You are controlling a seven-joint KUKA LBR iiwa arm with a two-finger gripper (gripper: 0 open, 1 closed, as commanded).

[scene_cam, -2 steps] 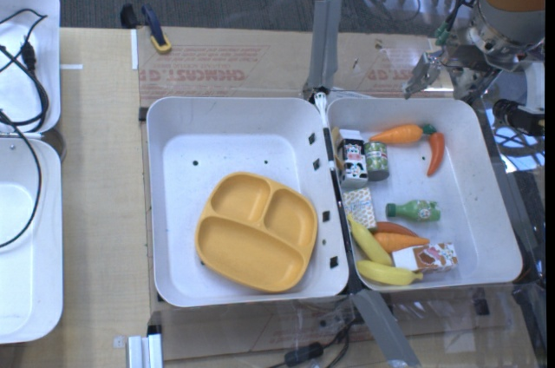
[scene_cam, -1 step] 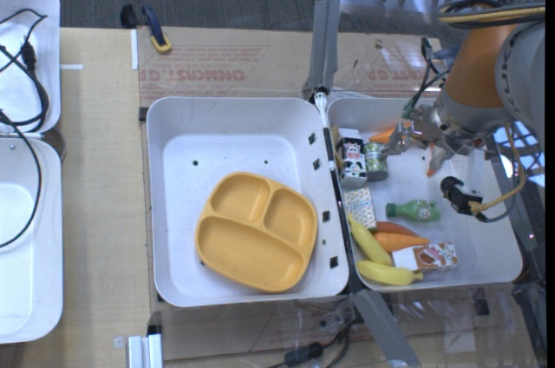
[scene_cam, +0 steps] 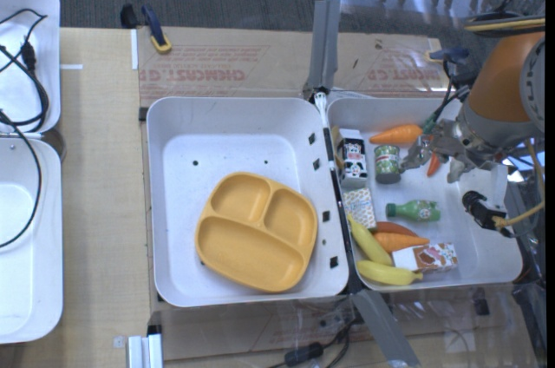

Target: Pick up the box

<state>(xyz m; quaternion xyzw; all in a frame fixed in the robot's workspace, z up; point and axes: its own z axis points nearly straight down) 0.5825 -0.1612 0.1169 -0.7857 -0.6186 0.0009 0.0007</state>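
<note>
The gripper [scene_cam: 431, 154] is seen over the upper part of the right bin [scene_cam: 507, 266], just beside a carrot [scene_cam: 396, 134] and a small green can [scene_cam: 387, 163], and whether it is spread or closed cannot be told. The box [scene_cam: 436, 257] is found lying near the front of the same bin, beside two bananas [scene_cam: 375, 258], well apart from the gripper, with a green bottle [scene_cam: 414, 210] between them. A yellow divided plate [scene_cam: 257, 231] is seen in the left bin [scene_cam: 173, 132].

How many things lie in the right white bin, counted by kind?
Orange carrots: 3
Yellow bananas: 2
Small printed cartons and packets: 3
Green bottle: 1
Green-labelled can: 1
Total: 10
</note>
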